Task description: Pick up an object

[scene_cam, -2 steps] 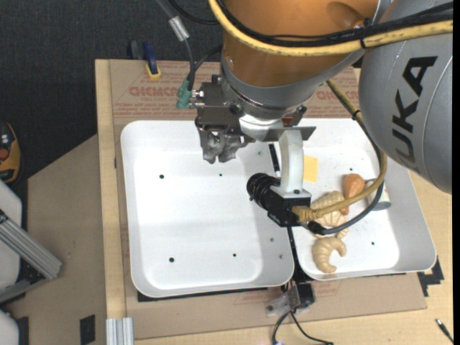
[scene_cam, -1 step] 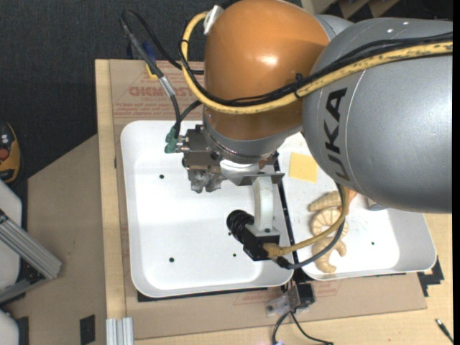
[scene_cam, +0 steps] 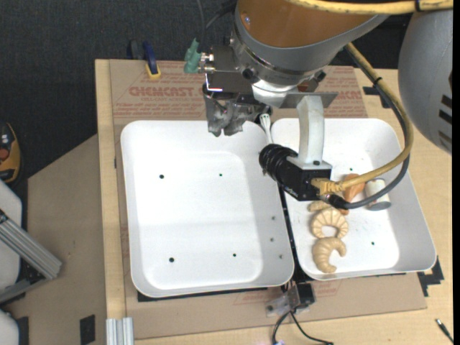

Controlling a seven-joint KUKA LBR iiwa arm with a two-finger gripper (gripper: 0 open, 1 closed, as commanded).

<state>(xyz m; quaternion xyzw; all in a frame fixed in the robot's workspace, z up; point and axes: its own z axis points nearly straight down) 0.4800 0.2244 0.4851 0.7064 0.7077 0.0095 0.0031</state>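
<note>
The gripper (scene_cam: 227, 126) is hanging over the far edge of the left bin (scene_cam: 144, 192), towards that bin's far right corner. Its degree of opening cannot be told from the camera view, and no object is showing in its grasp.

The objects for picking are lying in the right bin (scene_cam: 402, 228). Two tan croissant-shaped pieces are sitting near the bin's near left corner: the upper croissant (scene_cam: 330, 223) is resting just beside the lower croissant (scene_cam: 328, 254), which is lying close to the near edge. A small white piece (scene_cam: 376, 187) is lying farther back, towards the middle of the bin.

Both bins are resting on a brown cardboard sheet (scene_cam: 115, 121) bearing red lettering.
</note>
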